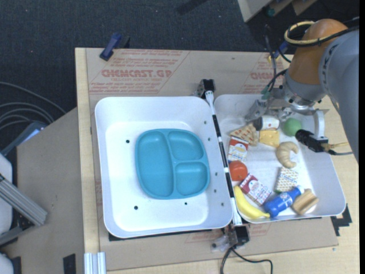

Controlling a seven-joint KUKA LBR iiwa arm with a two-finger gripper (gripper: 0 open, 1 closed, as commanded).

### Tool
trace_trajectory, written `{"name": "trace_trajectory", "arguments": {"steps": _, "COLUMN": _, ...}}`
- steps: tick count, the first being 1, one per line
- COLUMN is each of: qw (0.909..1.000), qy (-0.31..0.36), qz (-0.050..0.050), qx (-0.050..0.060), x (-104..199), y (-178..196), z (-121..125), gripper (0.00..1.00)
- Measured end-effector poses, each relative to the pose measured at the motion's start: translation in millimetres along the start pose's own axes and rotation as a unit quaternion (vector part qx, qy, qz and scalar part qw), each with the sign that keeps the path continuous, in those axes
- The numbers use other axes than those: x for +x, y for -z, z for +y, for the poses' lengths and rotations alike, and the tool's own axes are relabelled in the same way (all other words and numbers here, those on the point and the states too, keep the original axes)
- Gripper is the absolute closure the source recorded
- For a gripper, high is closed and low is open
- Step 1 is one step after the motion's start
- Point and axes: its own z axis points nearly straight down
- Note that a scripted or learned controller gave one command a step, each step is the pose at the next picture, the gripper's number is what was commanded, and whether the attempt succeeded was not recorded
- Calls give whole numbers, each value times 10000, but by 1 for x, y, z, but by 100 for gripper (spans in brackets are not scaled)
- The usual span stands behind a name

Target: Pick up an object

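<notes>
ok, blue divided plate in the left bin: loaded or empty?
Empty. The blue plate shows three bare compartments; the food items all lie in the right bin.

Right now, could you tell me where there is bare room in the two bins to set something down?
The left bin has bare white floor all round the blue divided plate, widest along its left side. The right bin is crowded: banana, croissant, blue bottle.
</notes>
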Motion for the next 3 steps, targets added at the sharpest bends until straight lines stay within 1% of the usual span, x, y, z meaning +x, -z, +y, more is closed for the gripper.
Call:
{"name": "trace_trajectory", "arguments": {"steps": 1, "qw": 10000, "qy": 7, "qz": -27, "qx": -60, "x": 9, "y": -3, "z": 9, "gripper": 0}}
{"name": "trace_trajectory", "arguments": {"steps": 2, "qw": 10000, "qy": 7, "qz": -24, "qx": -49, "x": 18, "y": -3, "z": 9, "gripper": 0}}
{"name": "trace_trajectory", "arguments": {"steps": 3, "qw": 10000, "qy": 8, "qz": -18, "qx": -47, "x": 38, "y": -4, "z": 9, "gripper": 0}}
